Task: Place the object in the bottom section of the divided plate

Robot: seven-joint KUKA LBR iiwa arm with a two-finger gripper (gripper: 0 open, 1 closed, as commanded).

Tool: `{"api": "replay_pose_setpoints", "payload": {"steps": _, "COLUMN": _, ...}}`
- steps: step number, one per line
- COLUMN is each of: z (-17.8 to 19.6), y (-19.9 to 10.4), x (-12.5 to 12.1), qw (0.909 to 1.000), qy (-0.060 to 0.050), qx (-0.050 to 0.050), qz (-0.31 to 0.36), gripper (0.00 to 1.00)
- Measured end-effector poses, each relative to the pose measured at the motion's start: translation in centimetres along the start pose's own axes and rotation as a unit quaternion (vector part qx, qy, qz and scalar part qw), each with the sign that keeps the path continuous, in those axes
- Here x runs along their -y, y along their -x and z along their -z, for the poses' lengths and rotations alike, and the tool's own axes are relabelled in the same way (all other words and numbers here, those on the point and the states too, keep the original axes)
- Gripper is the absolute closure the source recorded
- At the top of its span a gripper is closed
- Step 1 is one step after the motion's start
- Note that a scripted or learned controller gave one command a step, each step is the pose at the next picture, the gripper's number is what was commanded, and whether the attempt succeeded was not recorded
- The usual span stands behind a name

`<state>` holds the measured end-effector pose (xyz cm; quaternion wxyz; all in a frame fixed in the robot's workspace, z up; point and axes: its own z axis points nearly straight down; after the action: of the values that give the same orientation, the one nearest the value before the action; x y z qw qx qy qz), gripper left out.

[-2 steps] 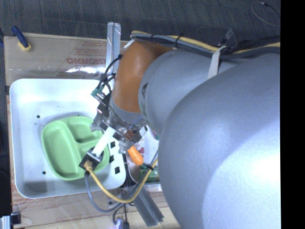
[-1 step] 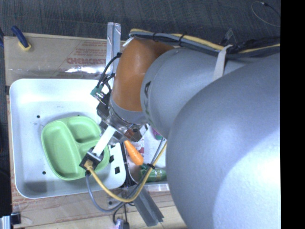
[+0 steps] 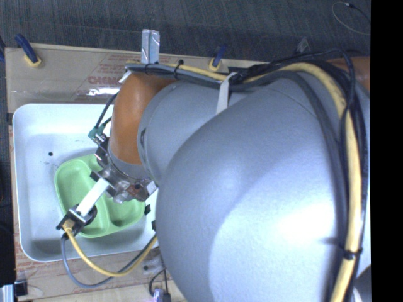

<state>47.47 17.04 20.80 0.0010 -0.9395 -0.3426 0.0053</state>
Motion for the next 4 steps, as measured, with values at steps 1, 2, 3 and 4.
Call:
{"api": "replay_pose_setpoints", "payload": {"steps": 1, "z": 0.0, "y": 0.0, "x": 0.0, "qw": 1.0000, "qy": 0.000, "qx": 0.000, "qz": 0.000, "gripper": 0.00}}
{"api": "replay_pose_setpoints", "payload": {"steps": 2, "z": 13.0, "y": -3.3, "x": -4.6, "qw": 0.9992, "qy": 0.002, "qx": -0.003, "qz": 0.041, "gripper": 0.00}}
{"api": "replay_pose_setpoints", "payload": {"steps": 3, "z": 3.3, "y": -5.2, "x": -6.1, "qw": 0.9906, "qy": 0.001, "qx": 0.000, "qz": 0.137, "gripper": 0.00}}
{"api": "replay_pose_setpoints", "payload": {"steps": 4, "z": 4.0, "y": -5.3, "x": -5.8, "qw": 0.9898, "qy": -0.002, "qx": 0.004, "qz": 0.142, "gripper": 1.00}}
